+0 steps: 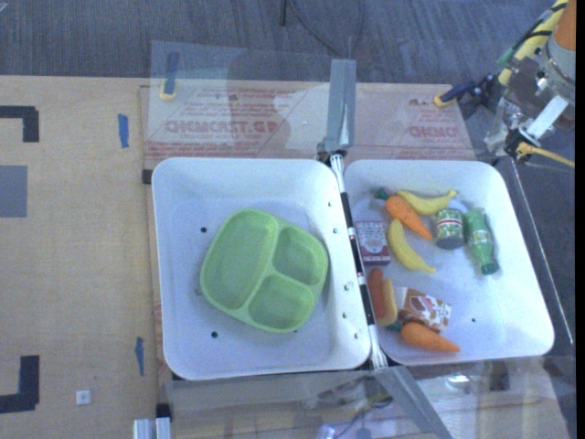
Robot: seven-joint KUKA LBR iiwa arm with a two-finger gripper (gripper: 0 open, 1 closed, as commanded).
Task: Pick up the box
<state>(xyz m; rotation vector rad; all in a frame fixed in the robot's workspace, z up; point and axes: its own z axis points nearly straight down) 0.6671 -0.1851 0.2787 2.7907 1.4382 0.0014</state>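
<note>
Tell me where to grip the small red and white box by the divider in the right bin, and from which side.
Probably from straight above: the box lies flat. Close the gripper across its short width. Its left edge is close to the bin wall and a banana is close on its right, so the room for the fingers looks tight.

arm (559, 35): enters at far right corner, orange band at the frame's edge | wrist: grey, hung with cables, angled down toward the left | gripper (514, 122): up at far right, finger state too unclear to read
</note>
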